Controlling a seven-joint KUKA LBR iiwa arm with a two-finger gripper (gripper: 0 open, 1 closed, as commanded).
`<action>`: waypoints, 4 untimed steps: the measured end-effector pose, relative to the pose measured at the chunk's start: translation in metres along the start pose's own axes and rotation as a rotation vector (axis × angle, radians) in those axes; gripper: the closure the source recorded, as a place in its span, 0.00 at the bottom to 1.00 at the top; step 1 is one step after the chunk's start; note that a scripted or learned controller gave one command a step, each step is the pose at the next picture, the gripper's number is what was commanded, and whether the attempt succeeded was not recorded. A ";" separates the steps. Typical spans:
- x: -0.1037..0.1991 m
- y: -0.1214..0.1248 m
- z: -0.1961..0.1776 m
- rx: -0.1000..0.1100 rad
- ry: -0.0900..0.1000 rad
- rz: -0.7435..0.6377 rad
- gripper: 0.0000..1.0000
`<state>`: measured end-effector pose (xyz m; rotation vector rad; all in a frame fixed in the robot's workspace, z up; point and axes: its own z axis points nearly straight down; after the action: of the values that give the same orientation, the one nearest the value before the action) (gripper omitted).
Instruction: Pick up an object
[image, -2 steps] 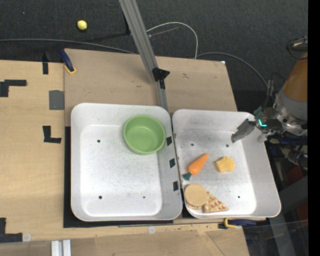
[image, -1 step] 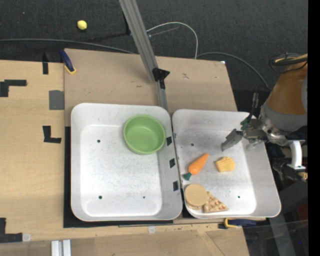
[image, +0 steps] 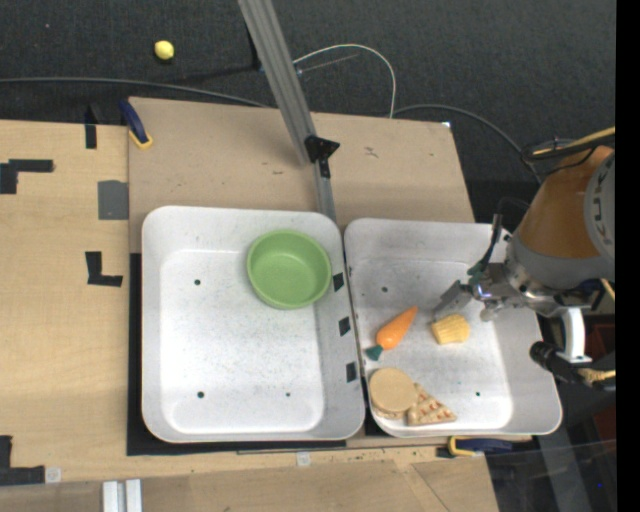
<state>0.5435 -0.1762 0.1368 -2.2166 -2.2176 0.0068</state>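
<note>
My gripper (image: 468, 303) hovers in the right bin (image: 420, 245) near its right side, open, with nothing between its fingers. Just below it lies a small yellow block (image: 451, 329). To the block's left an orange carrot (image: 397, 326) with a green tip lies at a slant. A round tan bun (image: 392, 390) and a waffle-patterned wedge (image: 430, 410) rest in the bin's front part. A green bowl (image: 289, 268) stands upright in the left bin (image: 200, 400), near its back right corner.
The grey arm with its orange band (image: 560, 215) comes in over the right bin's right rim. A metal pole (image: 285, 85) slants up from between the bins. A yellow ball (image: 164, 49) lies on the dark floor beyond the bench.
</note>
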 end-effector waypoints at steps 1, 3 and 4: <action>0.000 0.001 0.048 -0.007 -0.003 -0.001 0.00; 0.000 -0.003 -0.005 -0.009 -0.002 0.000 1.00; -0.001 -0.011 -0.051 -0.010 -0.002 0.000 1.00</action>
<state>0.5329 -0.1770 0.1883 -2.2223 -2.2240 -0.0014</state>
